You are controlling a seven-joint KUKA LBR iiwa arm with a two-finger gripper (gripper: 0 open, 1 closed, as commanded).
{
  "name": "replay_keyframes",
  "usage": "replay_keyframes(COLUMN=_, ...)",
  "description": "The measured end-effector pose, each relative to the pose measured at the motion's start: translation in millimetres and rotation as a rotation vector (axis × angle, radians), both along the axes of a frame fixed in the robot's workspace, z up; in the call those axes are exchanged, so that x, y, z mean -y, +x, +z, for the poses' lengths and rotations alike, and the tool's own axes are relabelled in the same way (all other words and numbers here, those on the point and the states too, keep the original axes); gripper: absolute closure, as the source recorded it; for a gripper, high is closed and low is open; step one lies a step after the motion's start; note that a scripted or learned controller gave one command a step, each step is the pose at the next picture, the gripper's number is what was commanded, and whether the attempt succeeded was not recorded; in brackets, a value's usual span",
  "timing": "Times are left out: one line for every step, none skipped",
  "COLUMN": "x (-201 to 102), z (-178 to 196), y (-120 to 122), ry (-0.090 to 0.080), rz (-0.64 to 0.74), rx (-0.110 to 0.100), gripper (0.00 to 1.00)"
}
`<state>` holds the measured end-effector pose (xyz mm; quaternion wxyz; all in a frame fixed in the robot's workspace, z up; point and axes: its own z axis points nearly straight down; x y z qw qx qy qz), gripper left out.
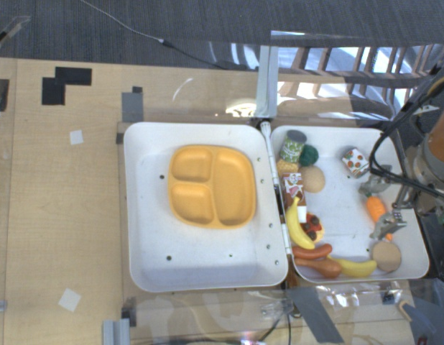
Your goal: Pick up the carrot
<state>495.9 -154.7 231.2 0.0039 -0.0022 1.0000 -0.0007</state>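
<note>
The carrot point(376, 208), short and orange, lies near the right side of the right bin point(344, 214). My gripper point(378, 206) reaches in from the right and hangs over it. One metal finger point(371, 187) stands just behind the carrot and the other point(386, 226) just in front, so the carrot sits in the gap between them. The fingers look spread apart, and I see no squeeze on the carrot, which rests on the bin floor.
A tan round object point(386, 256) and a banana point(355, 267) lie just in front of the gripper. A spotted white cup point(355, 162) stands behind it. Toy foods line the bin's left wall. The left bin point(146, 250) holds a yellow divided plate point(211, 185).
</note>
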Motion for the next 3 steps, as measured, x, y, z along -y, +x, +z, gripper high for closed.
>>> replay_keyframes(x=31, z=-115, y=53, ry=0.004, rz=-0.093, rx=-0.012, gripper=0.0)
replay_keyframes(x=47, z=-142, y=57, ry=0.0, rz=-0.121, rx=0.006, gripper=0.0)
replay_keyframes(x=45, z=-129, y=61, ry=-0.002, rz=-0.114, rx=0.016, gripper=1.0)
